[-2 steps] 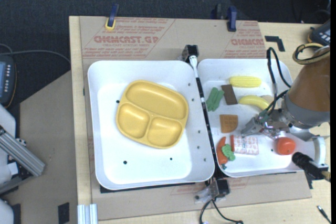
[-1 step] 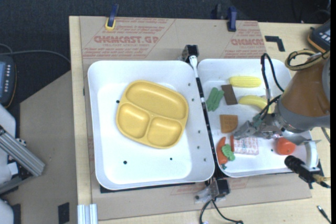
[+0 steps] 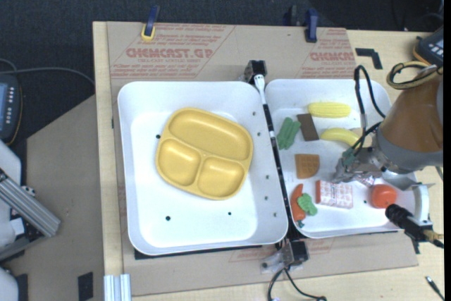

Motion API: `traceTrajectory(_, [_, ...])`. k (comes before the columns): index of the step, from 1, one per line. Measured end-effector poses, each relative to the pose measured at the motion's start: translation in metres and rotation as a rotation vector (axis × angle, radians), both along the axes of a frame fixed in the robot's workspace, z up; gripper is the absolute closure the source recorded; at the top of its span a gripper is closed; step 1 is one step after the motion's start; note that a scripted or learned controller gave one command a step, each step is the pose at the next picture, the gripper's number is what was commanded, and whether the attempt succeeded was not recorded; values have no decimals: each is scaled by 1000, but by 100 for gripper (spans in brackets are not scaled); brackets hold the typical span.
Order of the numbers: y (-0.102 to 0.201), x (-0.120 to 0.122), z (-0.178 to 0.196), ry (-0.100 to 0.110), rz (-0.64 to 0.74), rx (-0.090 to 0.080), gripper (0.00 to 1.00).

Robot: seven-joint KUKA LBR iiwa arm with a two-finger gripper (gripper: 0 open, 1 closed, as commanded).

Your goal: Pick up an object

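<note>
The hand [image 3: 347,170] is hanging low in the right bin [image 3: 282,96], just above the red-and-white packet [image 3: 333,194]; whether it is spread or pinching is impossible to tell. A tomato [image 3: 383,195] is lying beside the packet. A yellow divided tray [image 3: 204,152] is sitting in the left bin [image 3: 141,222].

We see even, bright light from above; the white bins [image 3: 141,222] glare a little, shadows are soft, and fine details look slightly blurred.
</note>
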State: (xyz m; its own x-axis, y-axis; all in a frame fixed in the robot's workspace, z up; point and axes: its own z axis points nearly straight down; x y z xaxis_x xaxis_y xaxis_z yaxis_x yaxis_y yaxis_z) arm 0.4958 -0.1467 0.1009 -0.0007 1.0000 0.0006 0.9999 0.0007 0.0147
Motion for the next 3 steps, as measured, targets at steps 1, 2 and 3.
traceTrajectory(1, [-9, 8, 54, 8, 0, -3, 100])
traceTrajectory(2, [-10, 12, 97, 8, 0, -3, 100])
traceTrajectory(3, [-10, 13, 126, 9, 1, -3, 100])
